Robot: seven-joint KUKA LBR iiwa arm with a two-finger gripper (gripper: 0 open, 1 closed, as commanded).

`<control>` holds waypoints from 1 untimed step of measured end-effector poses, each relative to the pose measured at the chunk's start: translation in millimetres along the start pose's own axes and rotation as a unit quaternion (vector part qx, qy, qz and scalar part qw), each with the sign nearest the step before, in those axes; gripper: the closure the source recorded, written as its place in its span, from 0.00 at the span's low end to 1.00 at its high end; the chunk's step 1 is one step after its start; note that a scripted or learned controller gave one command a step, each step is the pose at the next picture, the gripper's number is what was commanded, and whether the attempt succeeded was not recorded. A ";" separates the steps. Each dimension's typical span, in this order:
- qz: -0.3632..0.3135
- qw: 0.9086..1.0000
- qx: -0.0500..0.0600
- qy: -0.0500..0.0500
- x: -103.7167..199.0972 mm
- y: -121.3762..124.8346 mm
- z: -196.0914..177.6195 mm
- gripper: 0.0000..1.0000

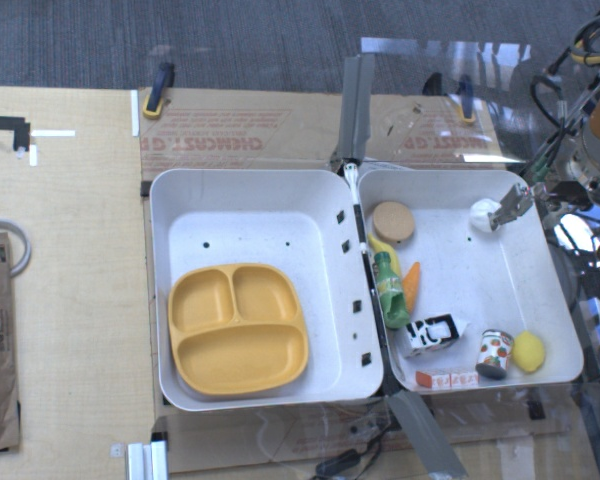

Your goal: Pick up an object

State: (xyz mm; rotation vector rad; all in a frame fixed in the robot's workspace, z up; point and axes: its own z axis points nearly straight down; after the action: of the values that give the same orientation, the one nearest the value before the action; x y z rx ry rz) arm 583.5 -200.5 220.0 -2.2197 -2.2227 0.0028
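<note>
My gripper [508,208] reaches in from the right edge and sits low over the far right part of the right bin [540,268]. A small white object [483,214] lies right at its tip, touching or nearly touching it. The same bin holds a round tan disc [392,222], a green packet [389,286], an orange carrot [411,282], a black and white carton [431,333], a small printed can [494,353] and a yellow lemon [528,351].
The left bin [180,218] holds a yellow divided plate [238,328]. A red and white label [446,379] lies at the right bin's front wall. Cardboard [230,128] and clamps sit behind the bins; cables hang at the far right.
</note>
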 end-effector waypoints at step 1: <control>-0.196 0.981 -0.001 0.000 -21.8 -63.6 -9.6 0.00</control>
State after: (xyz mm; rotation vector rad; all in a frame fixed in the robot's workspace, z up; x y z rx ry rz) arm 520.0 -222.4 229.8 -1.7415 -2.6155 0.0009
